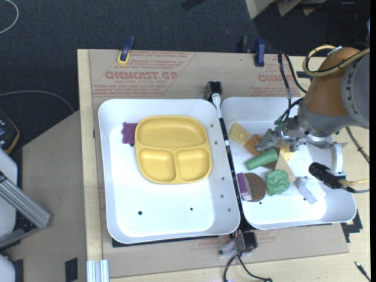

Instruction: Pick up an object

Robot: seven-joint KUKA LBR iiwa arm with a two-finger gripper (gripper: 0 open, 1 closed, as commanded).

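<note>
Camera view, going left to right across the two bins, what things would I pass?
Purple piece → yellow divided plate → brown round piece → green crumpled lump → grey block.

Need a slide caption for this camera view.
Arm's tool down among small items in the right bin; yellow tray in the left bin.

The brown board-covered bench (176,69) carries two shallow white plastic bins, left (117,204) and right (329,210), side by side and touching.
</note>
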